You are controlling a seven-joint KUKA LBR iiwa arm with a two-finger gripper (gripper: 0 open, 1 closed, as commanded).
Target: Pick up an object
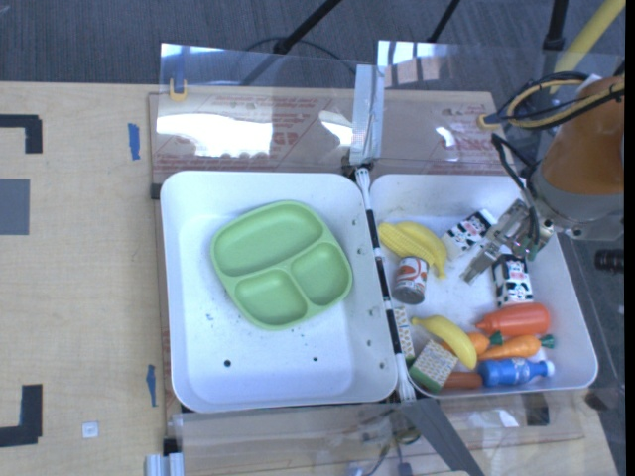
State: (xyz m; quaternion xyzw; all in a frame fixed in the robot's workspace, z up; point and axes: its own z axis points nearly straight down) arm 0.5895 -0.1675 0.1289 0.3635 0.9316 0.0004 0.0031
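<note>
Two shallow white bins sat side by side on the bench, the left bin (189,296) bearing a green divided plate (282,263) near its middle and the right bin (575,310) holding a scatter of toys. The grey arm (583,157) with its orange band reached in from the right, and its gripper (488,259) hung over the upper middle of the right bin, fingers spread apart with nothing between them. Just beside the fingers lay a black-and-white cow-patterned carton (468,230) and another one (515,283). Along the bin's near side lay an orange carrot (514,345), a blue bottle (515,372) and a yellow banana (447,336). A second banana (416,240) lay near the divider, touching a small can (410,280).
</note>
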